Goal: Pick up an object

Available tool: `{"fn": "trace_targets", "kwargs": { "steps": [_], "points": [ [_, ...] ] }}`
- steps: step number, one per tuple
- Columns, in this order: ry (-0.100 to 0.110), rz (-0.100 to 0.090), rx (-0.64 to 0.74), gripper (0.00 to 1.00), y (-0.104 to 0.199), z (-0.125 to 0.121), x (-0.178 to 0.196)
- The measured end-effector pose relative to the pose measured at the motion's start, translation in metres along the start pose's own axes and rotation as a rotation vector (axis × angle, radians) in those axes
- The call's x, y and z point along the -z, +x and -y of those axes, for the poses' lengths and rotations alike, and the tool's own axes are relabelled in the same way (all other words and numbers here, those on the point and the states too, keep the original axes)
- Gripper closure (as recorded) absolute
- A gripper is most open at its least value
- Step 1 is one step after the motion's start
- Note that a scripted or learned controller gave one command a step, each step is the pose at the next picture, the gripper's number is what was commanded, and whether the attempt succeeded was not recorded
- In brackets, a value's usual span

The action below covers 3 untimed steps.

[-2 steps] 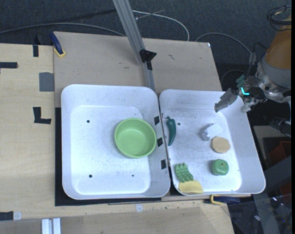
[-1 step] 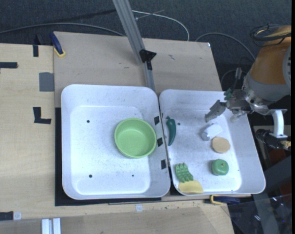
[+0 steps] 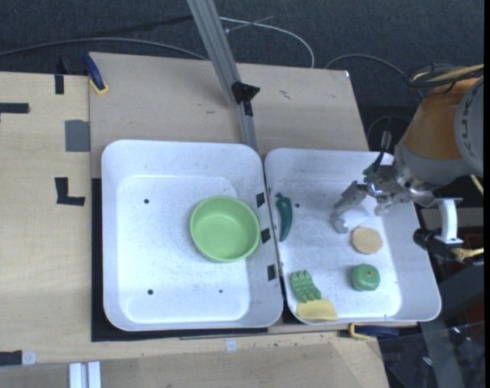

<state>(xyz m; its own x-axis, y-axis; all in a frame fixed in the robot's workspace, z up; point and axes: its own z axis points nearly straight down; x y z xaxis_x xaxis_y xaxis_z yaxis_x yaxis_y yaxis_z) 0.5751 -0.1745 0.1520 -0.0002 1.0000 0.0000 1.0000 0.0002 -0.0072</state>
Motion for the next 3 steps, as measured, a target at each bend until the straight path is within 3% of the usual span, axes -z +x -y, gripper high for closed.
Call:
{"fn": "trace_targets", "kwargs": {
  "steps": [1,2,3],
  "points": [
    [-0.015,0.008,0.0,0.0,0.001,-0.002,-0.036],
    [-0.019,0.007,0.002,1.0,0.002,-0.003,-0.024],
    [-0.011,0.002,0.001,1.0,0.002,-0.008,0.038]
  ]
}}
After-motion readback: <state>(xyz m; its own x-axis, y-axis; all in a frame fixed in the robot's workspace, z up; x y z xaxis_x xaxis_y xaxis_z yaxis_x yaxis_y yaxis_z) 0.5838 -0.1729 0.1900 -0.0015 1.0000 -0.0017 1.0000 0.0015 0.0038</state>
